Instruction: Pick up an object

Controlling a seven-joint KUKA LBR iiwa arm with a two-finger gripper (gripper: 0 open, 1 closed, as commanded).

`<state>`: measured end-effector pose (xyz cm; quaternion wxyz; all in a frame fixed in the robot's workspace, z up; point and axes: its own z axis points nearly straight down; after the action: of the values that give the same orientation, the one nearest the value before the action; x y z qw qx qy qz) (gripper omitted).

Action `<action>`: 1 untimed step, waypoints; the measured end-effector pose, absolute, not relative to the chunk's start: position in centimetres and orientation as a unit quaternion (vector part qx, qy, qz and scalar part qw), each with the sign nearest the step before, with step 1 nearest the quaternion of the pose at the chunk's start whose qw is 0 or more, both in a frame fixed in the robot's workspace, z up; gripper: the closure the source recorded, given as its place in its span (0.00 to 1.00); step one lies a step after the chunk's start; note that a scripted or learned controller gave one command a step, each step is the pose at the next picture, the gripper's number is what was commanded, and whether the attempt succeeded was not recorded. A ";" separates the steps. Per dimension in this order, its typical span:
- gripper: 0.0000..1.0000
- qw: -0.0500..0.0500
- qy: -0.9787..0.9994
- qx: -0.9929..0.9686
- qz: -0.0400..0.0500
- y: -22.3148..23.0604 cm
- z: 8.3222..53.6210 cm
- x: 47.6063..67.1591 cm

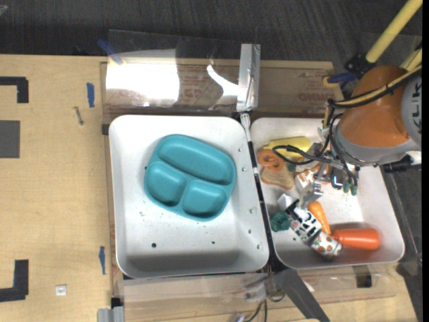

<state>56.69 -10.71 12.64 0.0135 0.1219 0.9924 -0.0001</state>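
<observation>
Right bin (392,210): gripper (314,188) descends amid clutter near the bin's left-centre; whether its fingers are spread or closed cannot be told. An orange cylinder (356,238) lies at the near right, long axis running left–right. Just left of it, a small orange carrot-like piece (318,216) slants from far-left to near-right, beside a black-and-white patterned object (307,228), possibly a can. Wrist cables hide the items beneath. Left bin (127,206): a teal divided tray (190,175), centred.
</observation>
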 end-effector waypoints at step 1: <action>0.00 0.030 0.987 0.156 0.002 -10.7 11.1 54.8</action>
<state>54.76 -10.71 11.14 0.0305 0.1558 0.9873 0.0016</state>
